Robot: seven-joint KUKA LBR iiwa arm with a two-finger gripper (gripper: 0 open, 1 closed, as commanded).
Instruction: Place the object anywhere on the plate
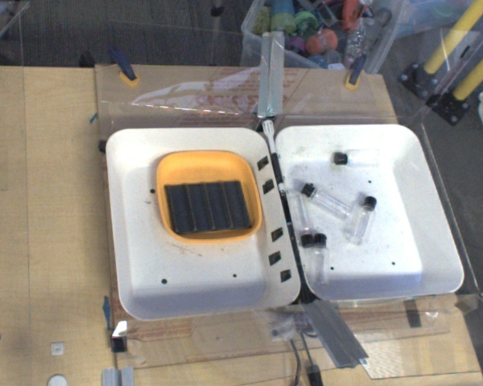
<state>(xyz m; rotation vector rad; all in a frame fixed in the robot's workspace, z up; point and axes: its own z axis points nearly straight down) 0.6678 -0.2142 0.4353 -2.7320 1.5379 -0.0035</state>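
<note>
- Currently the gripper's state can't be told from this frame, and neither can its bearing to anything.
- The plate [167,167], orange and rounded-square, sits in the left bin [133,256], slightly far of the bin's centre.
- A dark ribbed block [207,206] lies flat on the plate, inside the rim. Its long axis runs left-right and its ribs run near-far.
- My read is that the block is the object. If so, it's already placed and nothing is left to carry.
- The right bin [419,256] holds clear vials with black caps:
  - a long vial [325,202] lies diagonally, cap toward the far left
  - a second vial [360,219] sits just right of it, cap at the far end
  - a third vial [315,244] is near the divider
  - a small black-capped piece [340,159] lies at the far side, apart from the rest
- Key relation: if a vial is meant instead, the plate lies left of all of them, across the divider. The arm's side is the right, so the vials are the nearer reach and the plate the farther.
- The counter [40,215] around the bins is bare wood.
</note>
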